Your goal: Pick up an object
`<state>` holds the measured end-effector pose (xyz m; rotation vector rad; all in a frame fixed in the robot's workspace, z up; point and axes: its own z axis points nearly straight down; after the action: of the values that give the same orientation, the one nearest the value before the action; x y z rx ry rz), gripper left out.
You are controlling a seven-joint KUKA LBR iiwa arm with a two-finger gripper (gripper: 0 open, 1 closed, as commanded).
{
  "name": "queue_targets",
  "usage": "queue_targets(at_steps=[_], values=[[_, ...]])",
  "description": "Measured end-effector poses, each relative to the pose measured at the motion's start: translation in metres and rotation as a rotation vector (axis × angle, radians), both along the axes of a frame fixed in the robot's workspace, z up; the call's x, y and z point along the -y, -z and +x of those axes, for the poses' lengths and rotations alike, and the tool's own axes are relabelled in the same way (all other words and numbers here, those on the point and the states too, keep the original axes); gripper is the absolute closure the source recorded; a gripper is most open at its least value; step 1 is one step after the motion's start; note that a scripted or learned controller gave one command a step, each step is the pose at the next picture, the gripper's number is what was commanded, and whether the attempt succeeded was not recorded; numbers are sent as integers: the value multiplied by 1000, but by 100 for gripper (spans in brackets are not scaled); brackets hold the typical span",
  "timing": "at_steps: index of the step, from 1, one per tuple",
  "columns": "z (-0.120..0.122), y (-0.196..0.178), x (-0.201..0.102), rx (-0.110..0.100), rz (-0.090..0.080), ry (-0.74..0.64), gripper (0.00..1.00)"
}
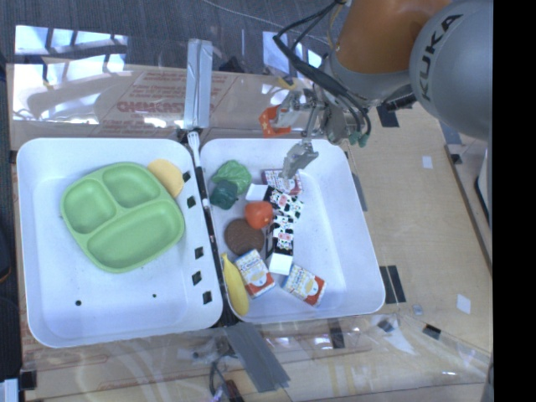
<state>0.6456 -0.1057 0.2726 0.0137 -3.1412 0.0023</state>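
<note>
Reaching in from the right, the grey arm (pixel 444 40) with its orange band is seen above the far edge of the right bin (pixel 356 249), and the end effector (pixel 295 164) is positioned low over that bin's far part, just above a small dark carton (pixel 274 177). Nothing can be made out between its tips, and whether it is spread or closed cannot be told from this slant. The right bin is crowded: a green leafy vegetable (pixel 232 175) and a dark green piece (pixel 223 194) lie toward the far left, a red tomato (pixel 259 213) and a brown round cookie (pixel 244 236) sit in the middle, and a black-and-white patterned box (pixel 286 216) is laid beside them. Nearer the front, a banana (pixel 235 285), a small juice carton (pixel 255 274), a white cube (pixel 280 264) and a second carton (pixel 304 285) are found. In the left bin (pixel 50 308), a green divided plate (pixel 122 216) is placed, with a yellow lemon (pixel 167 175) touching its far right rim.
</note>
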Motion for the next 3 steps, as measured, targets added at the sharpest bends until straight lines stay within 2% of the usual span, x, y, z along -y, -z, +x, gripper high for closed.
queue_targets(at_steps=[1, 2, 3], values=[[-82, 180, -6, 4, 1, 55, 0], [-137, 161, 4, -2, 2, 260, 0], [-43, 176, -9, 9, 2, 236, 0]])
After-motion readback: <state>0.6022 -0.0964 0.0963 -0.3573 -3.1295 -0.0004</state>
